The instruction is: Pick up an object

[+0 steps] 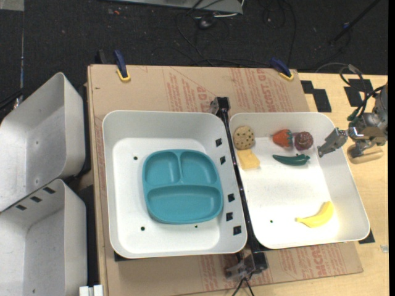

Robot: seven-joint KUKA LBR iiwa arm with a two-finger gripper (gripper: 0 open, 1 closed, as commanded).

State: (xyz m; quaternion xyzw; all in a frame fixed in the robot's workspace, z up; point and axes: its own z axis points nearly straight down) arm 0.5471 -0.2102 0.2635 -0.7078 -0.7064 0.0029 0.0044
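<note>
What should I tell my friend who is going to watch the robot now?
Gripper: at the right rim of the right bin, with nothing between its fingers. I cannot tell whether it is open or shut.
In the right bin: cookie, yellow wedge, tomato, dark red fruit, green pepper, banana.
In the left bin: a blue divided plate.
Done: nothing is picked up yet.
Left: grab one thing and lift it. The dark red fruit lies closest to the gripper.
</note>
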